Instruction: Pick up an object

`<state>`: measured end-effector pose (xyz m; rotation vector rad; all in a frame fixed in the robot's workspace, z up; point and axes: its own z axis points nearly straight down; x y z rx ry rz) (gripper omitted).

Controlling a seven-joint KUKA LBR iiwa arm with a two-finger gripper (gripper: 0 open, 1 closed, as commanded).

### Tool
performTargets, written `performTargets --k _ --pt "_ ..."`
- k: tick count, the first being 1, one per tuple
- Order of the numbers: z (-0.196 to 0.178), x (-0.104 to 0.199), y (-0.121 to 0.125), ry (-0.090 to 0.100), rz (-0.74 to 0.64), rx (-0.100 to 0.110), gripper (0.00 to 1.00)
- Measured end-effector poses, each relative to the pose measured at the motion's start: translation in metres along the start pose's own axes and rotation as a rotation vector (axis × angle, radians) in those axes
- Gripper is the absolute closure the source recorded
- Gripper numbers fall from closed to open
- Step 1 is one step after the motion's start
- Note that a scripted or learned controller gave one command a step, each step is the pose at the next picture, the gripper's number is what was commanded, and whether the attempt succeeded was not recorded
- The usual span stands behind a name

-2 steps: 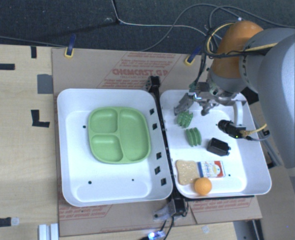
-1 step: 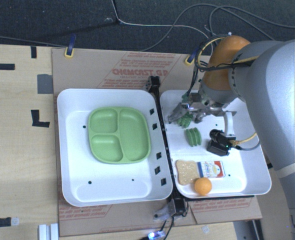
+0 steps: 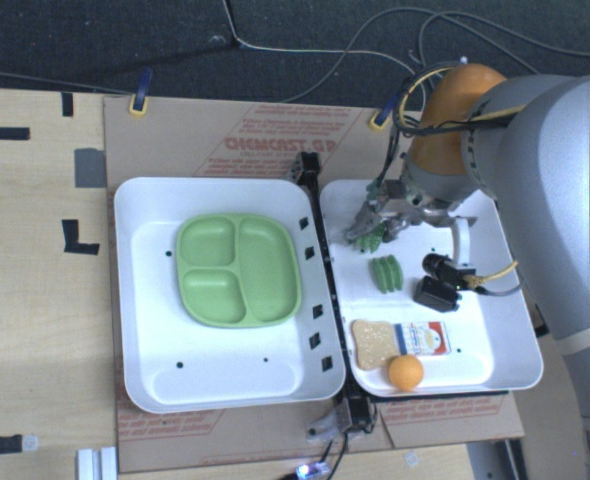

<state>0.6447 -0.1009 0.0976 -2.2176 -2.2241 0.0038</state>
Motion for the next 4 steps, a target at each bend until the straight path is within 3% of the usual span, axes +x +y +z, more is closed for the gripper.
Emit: performTargets --k 2,3,4 --pt "-0.123 0.008 -0.006 0.0 0.002 -0.008 1.0" --pt "-0.135 0.008 -0.005 0.001 0.002 -0.003 1.0" --pt "-0.122 0.06 -0.002 0.001 -0.002 0.0 1.0"
